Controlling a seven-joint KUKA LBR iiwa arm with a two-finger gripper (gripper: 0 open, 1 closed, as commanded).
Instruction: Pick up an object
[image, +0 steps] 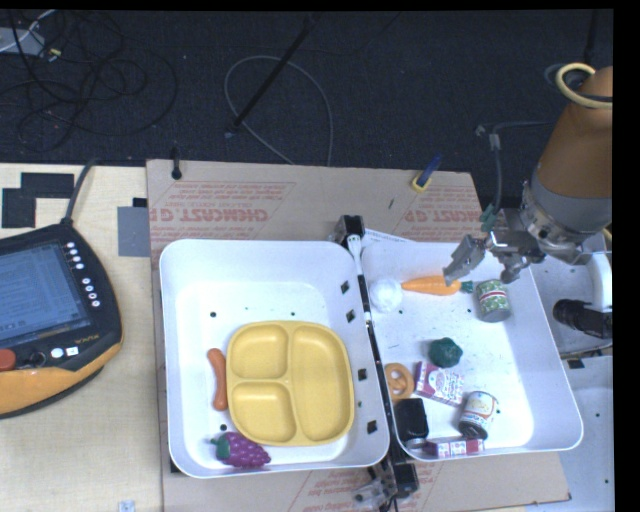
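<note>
The arm (578, 150) reaches in from the right, and its hand (492, 258) hangs over the far part of the right bin (545, 340) with its two fingers spread wide and nothing between them. One finger (463, 262) points down toward the thick end of a toy carrot (432, 286), which lies just below and to the left of the hand on the bin floor; whether that fingertip touches the carrot cannot be told. A small green-labelled can (492, 299) stands just beneath the hand, close to the other finger (508, 262). Farther left of the hand, past the carrot's tip, a white ball (384, 293) sits against the wall between the bins. Nearer the camera than the hand lie a dark green lump (445, 351), a pretzel (398, 379), a small red and white carton (440, 383), a black block (411, 419), and a tipped can with a red label (477, 411). Well to the left of the hand, the left bin (190, 300) holds a yellow divided plate (290, 382), an orange sausage (217, 378) beside it and a bunch of purple grapes (241, 450) at its near corner. Both bins rest on a cardboard sheet (270, 205) on the tabletop, and a control pendant (50, 310) lies far to the left.
</note>
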